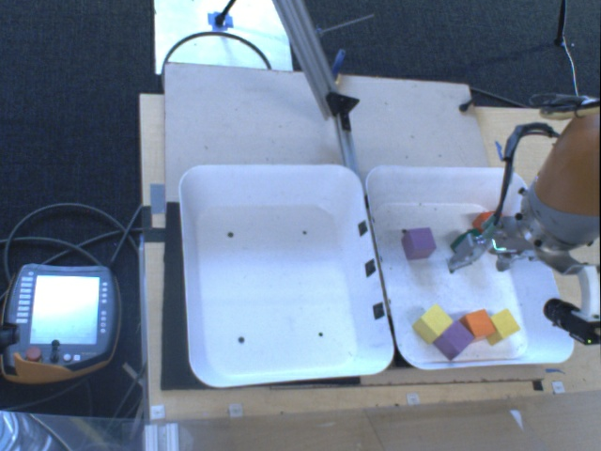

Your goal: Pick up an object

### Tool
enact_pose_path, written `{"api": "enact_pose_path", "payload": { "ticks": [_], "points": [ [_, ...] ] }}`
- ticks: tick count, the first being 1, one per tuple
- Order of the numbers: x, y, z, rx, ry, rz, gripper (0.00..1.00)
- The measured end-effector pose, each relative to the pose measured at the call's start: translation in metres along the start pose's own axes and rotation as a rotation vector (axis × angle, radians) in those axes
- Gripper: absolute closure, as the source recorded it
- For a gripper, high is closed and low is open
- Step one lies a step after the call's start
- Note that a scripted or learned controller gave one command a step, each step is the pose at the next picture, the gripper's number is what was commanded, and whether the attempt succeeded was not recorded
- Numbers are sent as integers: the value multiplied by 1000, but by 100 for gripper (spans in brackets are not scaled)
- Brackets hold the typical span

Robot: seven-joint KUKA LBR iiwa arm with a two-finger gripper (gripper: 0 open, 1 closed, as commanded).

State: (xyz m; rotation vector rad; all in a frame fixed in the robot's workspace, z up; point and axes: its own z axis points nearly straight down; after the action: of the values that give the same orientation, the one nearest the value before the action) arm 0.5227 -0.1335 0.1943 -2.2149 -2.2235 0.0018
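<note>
Two white bins on my table, arm in from the right over the right bin.

I see a pale wooden table (244,111) on dark carpet (75,83), with a teach pendant (58,322) and its cables at lower left and a metal pole (305,40) slanting in from the top. The left bin (272,186) sits beside the right bin (394,346). In the right bin, a purple cube (419,243) lies alone near the middle; along the lower edge sit a yellow cube (434,323), a second purple block (454,339), an orange cube (480,323) and a smaller yellow cube (504,325), close together. The pincer (467,249) hangs just right of the lone purple cube, apart from it; I cannot tell whether it is spread or pressed together.
</note>
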Motion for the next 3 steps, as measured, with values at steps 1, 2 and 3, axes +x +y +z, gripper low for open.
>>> {"api": "enact_pose_path", "payload": {
  "ticks": [1, 2, 3],
  "points": [
    [0, 1, -2, -5, -1, 1, 0],
    [2, -3, 40, -1, 0, 2, 0],
    [-4, -2, 101, 1, 0, 2, 0]
  ]
}}
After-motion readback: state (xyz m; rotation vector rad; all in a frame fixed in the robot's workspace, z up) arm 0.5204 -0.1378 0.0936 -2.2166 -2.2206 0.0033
